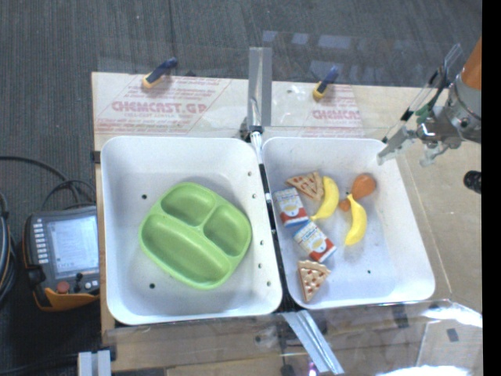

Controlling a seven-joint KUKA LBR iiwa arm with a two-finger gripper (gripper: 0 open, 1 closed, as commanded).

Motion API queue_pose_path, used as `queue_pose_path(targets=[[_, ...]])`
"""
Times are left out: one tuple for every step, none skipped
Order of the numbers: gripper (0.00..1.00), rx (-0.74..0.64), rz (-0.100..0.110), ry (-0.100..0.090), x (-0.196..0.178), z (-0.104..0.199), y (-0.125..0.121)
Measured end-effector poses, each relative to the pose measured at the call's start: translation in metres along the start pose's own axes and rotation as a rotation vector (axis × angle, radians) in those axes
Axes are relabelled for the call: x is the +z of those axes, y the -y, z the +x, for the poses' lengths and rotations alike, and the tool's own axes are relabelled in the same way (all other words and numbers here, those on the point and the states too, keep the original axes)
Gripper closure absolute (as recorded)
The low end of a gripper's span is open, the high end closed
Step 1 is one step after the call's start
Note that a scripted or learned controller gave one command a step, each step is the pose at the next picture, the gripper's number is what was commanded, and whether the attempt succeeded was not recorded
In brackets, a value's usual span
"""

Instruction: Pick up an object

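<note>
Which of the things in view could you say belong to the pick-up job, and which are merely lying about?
For the job: gripper, open above the right bin's far corner; two bananas, orange ball, two cartons, two sandwich wedges.

Lying about: green divided plate in the left bin; teach pendant; two clamps.

The two shallow white plastic bins (117, 233) look smooth with a faint sheen. The green three-compartment plastic plate (196, 235) is smooth and slightly glossy. The pale wooden bench board (196, 104) is matt, and the dark floor (78, 22) looks like rough carpet.
</note>
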State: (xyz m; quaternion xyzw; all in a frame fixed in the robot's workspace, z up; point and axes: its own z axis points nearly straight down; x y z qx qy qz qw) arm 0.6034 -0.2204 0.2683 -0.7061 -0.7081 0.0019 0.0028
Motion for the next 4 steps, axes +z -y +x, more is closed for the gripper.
queue_pose_path(targets=[[0.0,-0.128,0.0,-0.005,0.162,0.002,-0.017],[0.0,-0.112,-0.02,0.012,0.177,0.033,0.01],[1.0,-0.113,-0.022,0.007,0.17,0.035,0.008],[1.0,0.183,0.0,0.002,0.077,0.068,0.028]])
